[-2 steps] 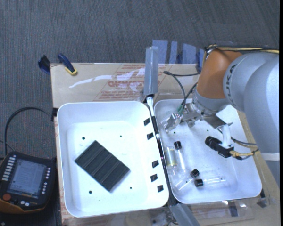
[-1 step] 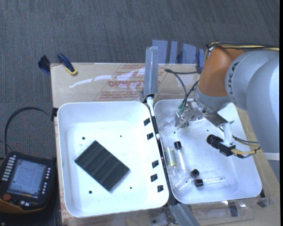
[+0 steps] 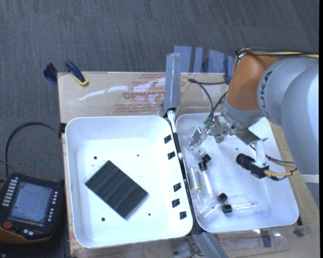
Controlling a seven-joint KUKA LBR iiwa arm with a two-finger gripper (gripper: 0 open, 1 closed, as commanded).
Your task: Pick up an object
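My gripper [image 3: 203, 161] reaches down into the right bin [image 3: 282, 198] near its left wall, below the grey wrist with the orange band. Just below it a clear tube [image 3: 196, 181] with a yellowish inside lies on the bin floor. Two more clear tubes with black caps [image 3: 222, 199] lie toward the front of this bin. In the left bin [image 3: 81, 138] a dark ridged rectangular plate [image 3: 117, 189] lies flat and turned at an angle.
Several black clips [image 3: 175, 187] line the rim between the two bins. A black cylinder with a cable [image 3: 251, 165] hangs off the wrist over the right bin. A teach pendant [image 3: 24, 204] sits at lower left, a blue and yellow clamp [image 3: 72, 73] at the bench's back left.
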